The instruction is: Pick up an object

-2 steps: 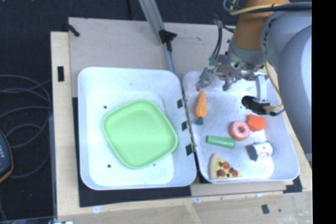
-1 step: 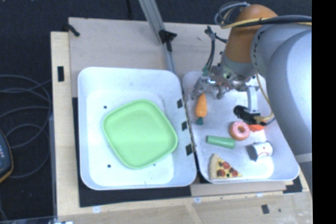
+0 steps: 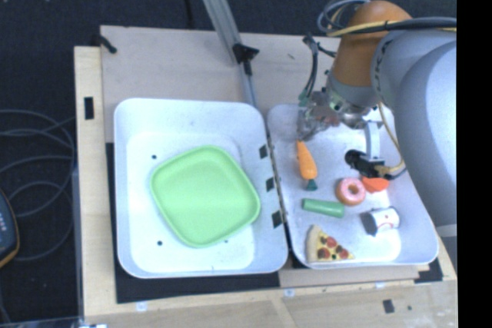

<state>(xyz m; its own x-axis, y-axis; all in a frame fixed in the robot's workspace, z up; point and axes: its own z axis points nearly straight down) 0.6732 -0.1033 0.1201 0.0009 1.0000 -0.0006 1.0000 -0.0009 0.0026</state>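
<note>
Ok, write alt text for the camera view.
A grey robot arm's pincer hovers over the right bin, just above a toy carrot lying among a doughnut and pizza slice. The left bin holds a green plate.

An orange toy carrot (image 3: 306, 160) is lying lengthwise near the right bin's (image 3: 411, 200) far-left corner, its green tip apparently pointing toward the camera.

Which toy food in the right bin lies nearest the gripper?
The orange carrot, lying just below the gripper. The doughnut, green stick and pizza slice all sit farther toward the bin's front edge.
</note>
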